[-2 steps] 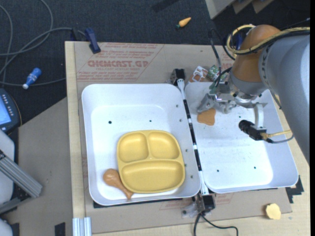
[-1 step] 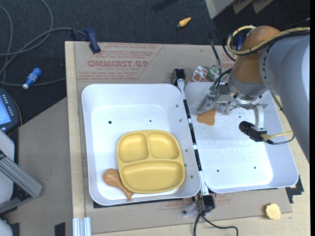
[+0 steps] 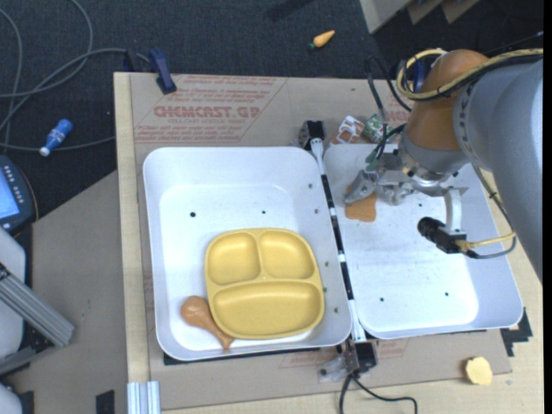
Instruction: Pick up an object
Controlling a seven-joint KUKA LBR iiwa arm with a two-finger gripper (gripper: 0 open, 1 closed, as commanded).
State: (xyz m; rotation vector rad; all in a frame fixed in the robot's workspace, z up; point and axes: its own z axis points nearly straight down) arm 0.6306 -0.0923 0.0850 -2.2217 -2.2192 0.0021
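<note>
Low over the right bin's far-left corner, the claw [image 3: 373, 190] hangs at the end of the grey arm [image 3: 509, 136], whose orange band [image 3: 444, 93] sits just above the wrist. Whether it is spread or pressed together cannot be told from this slant; the metal parts blur into one cluster. An orange-brown piece [image 3: 361, 209] shows right at its lower tip, touching or just under it, and whether it is pinched or merely lying on the bin floor is unclear.

Going from the left: a small blue bottle [image 3: 56, 134] lies on the dark floor among grey cables, well apart from the surface. A blue clip [image 3: 160, 70] sits at the far-left corner of the cardboard-covered surface [image 3: 207, 106]. The left bin [image 3: 172, 188] holds a yellow divided plate [image 3: 262, 281] toward its near side, and a tan drumstick-shaped toy [image 3: 202, 315] lies against the plate's near-left edge, partly tucked under it.

The right bin [image 3: 431, 304] bears the orange-brown piece in its far-left part, near the divider between the bins. A black cylindrical part [image 3: 440, 234] with a yellowish cable juts from the arm over the bin's middle. Near the right bin's near-right corner, a yellow lump [image 3: 478, 370] rests on the surface. Beyond the far edge, a small orange object [image 3: 323, 38] lies on the floor.
</note>
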